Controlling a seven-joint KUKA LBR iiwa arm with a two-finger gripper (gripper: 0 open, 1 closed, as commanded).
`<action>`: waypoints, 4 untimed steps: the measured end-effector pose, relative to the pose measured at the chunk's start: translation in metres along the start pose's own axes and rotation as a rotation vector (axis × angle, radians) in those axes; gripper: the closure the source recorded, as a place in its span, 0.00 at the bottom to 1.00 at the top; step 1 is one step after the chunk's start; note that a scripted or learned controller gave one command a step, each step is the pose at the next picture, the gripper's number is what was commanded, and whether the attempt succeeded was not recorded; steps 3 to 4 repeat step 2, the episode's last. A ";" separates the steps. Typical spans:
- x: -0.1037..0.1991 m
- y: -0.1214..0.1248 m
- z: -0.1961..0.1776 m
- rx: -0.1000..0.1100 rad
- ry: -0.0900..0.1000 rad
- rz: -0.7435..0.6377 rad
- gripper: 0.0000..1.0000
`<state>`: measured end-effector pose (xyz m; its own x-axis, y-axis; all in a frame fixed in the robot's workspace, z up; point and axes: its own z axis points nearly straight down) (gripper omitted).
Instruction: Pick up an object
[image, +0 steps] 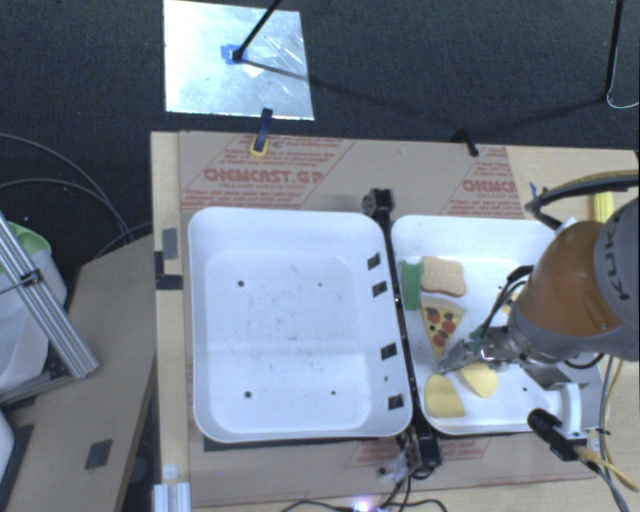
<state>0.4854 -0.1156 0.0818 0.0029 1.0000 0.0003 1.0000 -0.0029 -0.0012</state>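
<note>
We log the grey arm with its orange band (575, 280) reaching in from the right, low over the right-hand shallow white bin (510, 232), with the two-finger gripper (462, 358) down among the toy food pieces. Its tip sits between the printed pizza-slice toy (441, 326) and the rounded pale-yellow piece (482, 381), seemingly touching or just above the yellow piece's upper edge; from this slant we cannot tell whether the fingers are spread or closed, and we see nothing lifted between them. Our judgement: the approach into the bin is done, but no pick is confirmed; the grasp itself and the lift remain. Every candidate object lies on the bin floor: the tan bread-slice toy (444, 275) at the top of the cluster, a small green block (411, 277) just beside it against the bin's left wall, the pizza slice below them, and a second flat yellow piece (445, 397) near the lower left corner. What could hinder: the pieces are flat and crowded, so closing on one may nudge a neighbour, and the bin wall beside the cluster leaves little room on that side. The left-hand shallow white bin (290, 320) sits touching the right one along a black hinge-like divider (398, 320). Both rest on a brown cardboard sheet (330, 170) on the table; a shiny silver sheet (236, 58) lies on the dark floor beyond.
</note>
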 end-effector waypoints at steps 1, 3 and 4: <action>0.002 0.003 -0.013 -0.005 0.000 -0.005 1.00; 0.081 0.034 -0.108 -0.014 0.002 -0.017 1.00; 0.081 0.034 -0.108 -0.014 0.002 -0.017 1.00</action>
